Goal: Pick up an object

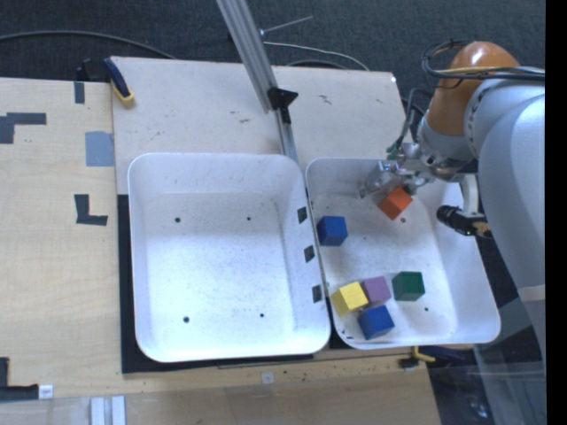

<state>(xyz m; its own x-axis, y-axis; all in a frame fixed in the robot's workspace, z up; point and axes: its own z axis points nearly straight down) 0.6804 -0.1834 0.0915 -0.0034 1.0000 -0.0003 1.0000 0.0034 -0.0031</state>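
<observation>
Bottom-centre blue cube (376,320) sits loose while fingers (383,181), upper right, look clamped on the orange cube (395,204), probably lifting it.

Gripper (392,184) blurred over orange block (396,204); contact unclear. Arm (509,149) cut off at right edge.

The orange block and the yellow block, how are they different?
The orange block sits right under the gripper, near the far end of the right bin; the yellow block lies near its front. The orange block is alone, while the yellow block is beside a purple block and a blue block. Both look like small cubes in the same bin.
</observation>
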